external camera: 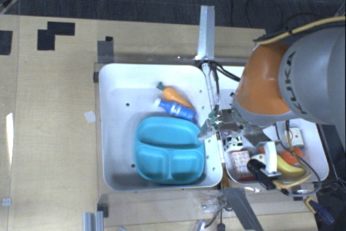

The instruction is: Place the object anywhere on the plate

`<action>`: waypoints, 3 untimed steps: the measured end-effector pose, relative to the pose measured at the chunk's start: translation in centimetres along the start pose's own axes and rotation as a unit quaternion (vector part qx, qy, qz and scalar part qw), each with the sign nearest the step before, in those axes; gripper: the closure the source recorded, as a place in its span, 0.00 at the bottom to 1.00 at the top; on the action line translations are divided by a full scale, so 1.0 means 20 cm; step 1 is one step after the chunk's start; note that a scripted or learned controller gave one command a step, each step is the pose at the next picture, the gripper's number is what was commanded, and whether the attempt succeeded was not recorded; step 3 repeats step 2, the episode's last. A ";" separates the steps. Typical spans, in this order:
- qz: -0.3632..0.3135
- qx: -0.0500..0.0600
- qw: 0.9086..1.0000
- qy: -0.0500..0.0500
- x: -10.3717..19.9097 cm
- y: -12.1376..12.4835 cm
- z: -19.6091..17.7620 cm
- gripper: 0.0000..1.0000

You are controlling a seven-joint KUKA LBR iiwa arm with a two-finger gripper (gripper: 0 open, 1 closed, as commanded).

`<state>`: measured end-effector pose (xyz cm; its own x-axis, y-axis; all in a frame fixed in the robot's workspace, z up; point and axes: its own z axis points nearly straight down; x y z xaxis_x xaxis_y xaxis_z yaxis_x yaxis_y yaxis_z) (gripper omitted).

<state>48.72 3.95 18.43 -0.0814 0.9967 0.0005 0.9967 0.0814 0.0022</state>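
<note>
The blue plate (170, 150) is being sat in the left bin (116, 132), just left of the gripper (212, 126), whose grip state can't really be told, with a carrot (175, 95) and blue bottle (177, 110) being parked behind it, and "KUKA" being partly shown on the arm (303, 78).

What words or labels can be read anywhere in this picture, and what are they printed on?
"KUKA": dark letters running down the grey arm, partly cut off by the arm's curve.
Blue bottle beside the carrot: it has a label, too blurred to read.
Red and white packet in the right bin: print is there, too small to read.
The blue plate carries no writing.
</note>
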 end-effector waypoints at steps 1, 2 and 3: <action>-0.045 -0.001 0.999 0.000 -0.16 -0.01 0.00 0.00; -0.174 -0.001 0.985 0.000 0.32 0.19 0.00 0.00; -0.174 -0.001 0.985 0.000 0.32 0.19 0.00 0.00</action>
